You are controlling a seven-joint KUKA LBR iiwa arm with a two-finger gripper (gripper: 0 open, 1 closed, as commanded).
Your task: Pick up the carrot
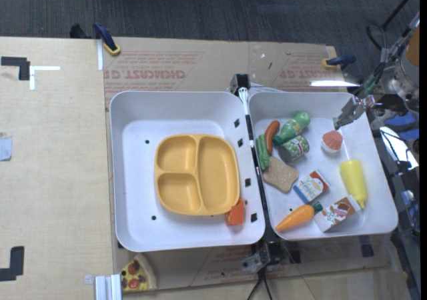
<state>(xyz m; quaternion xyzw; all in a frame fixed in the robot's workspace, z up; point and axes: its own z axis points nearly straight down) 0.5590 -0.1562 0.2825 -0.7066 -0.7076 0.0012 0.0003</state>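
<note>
The carrot [295,217], orange with a small green top, lies on its side near the front edge of the right bin [380,225]. It rests between a slice of bread [280,174] and a small red-and-white carton [337,213]. My gripper [345,117] hangs over the far right part of that bin, just above a pink-red fruit slice [331,140]. It is well away from the carrot, up and to the right of it. Nothing shows in its grasp.
The right bin also holds a red sausage [270,133], a green bottle [292,127], a can [297,147], a green vegetable [262,157], a blue juice box [311,186] and a yellow bottle [353,181]. The left bin [127,159] holds a yellow divided plate [197,174] and an orange piece [235,215].
</note>
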